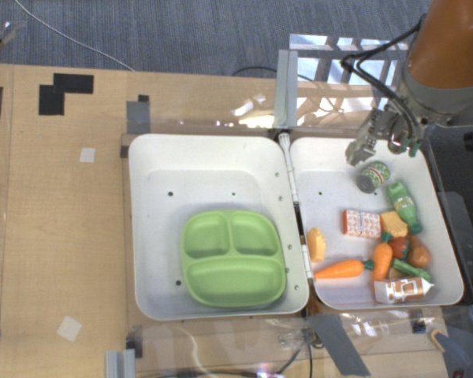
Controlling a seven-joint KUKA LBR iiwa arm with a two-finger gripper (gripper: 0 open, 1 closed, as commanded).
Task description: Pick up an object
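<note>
My gripper (385,150) hangs over the back of the right bin (323,191), open, with nothing between its fingers. A grey can (373,177) lies just below it and towards the front. Close by are a green bottle (403,203), a red and white box (362,224) and a yellow wedge (393,224). Further forward lie a long carrot (339,269), a short carrot (382,260), a yellow piece (317,245) near the bin's left wall, and a white and orange bottle (402,290) at the front right.
In the left bin (154,172) a green divided plate (232,257) sits towards the front. A raised divider (293,203) separates the two bins. Small red and brown toy foods (410,250) crowd the right bin's right side.
</note>
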